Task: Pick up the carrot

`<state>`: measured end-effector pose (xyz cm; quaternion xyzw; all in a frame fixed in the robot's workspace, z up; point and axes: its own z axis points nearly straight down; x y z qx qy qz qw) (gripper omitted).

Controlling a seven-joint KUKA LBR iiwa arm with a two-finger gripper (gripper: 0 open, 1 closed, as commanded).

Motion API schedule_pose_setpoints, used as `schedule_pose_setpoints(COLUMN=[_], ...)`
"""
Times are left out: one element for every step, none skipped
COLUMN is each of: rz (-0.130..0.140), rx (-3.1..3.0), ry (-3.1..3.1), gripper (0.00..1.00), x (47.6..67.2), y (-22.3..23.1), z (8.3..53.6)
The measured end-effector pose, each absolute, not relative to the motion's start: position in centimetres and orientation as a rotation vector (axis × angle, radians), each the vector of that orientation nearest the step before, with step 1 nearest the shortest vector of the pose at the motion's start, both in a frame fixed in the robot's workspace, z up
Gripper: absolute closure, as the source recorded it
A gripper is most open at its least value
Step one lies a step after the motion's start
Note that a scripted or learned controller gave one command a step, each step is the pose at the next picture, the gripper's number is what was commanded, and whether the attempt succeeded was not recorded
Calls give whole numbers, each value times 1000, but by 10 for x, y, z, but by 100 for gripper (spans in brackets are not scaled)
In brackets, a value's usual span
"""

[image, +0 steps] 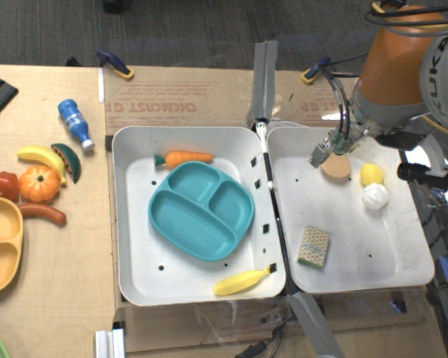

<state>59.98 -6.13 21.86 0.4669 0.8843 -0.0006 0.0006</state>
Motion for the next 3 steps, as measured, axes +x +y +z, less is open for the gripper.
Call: schedule_pose_setpoints(rz=[-1,-1,-1], rx=[1237,1090,982], ry=[2884,2944,2982], gripper=[100,100,100], x=[571,585,578], y=[-90,-83,-91], z=[289,284,277])
